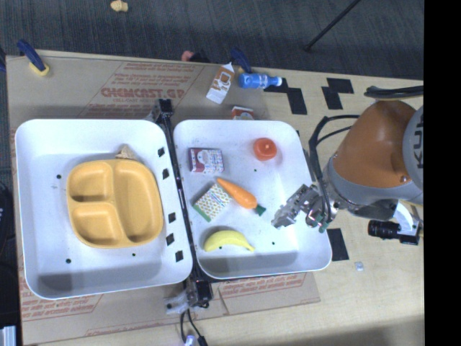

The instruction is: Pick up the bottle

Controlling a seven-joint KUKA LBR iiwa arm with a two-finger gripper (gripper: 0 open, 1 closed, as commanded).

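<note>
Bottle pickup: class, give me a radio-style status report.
Gripper over right bin, nothing held. Blue bottle outside bins, on bench behind. Path unobstructed.

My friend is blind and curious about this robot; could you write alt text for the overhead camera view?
A grey-and-orange robot arm reaches from the right, its gripper over the right bin, which holds a carrot, banana, two small packets and a red cap. The left bin holds a yellow divided plate; a blue bottle lies outside.
</note>
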